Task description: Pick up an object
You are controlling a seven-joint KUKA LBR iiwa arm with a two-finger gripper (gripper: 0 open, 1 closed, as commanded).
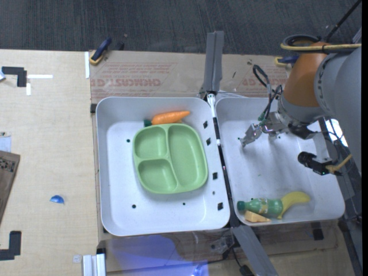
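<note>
One arm (313, 82) angles leftward, its gripper (251, 135) slightly parted and holding nothing over the right bin (276, 171).

Red lettering on the cardboard sheet (172, 73) behind the bins appears upside down and unreadable.

A green divided plate (171, 157) with three compartments lies flat in the middle of the left bin (115, 211). An orange carrot (170, 117) with a green top lies on its side just beyond the plate's far rim, pointing right. In the right bin's (328, 211) near corner, a green bottle (261, 205) lies on its side, a yellow banana (295, 199) curving against its right end and a small yellowish piece (256, 217) just beside its near side.
</note>
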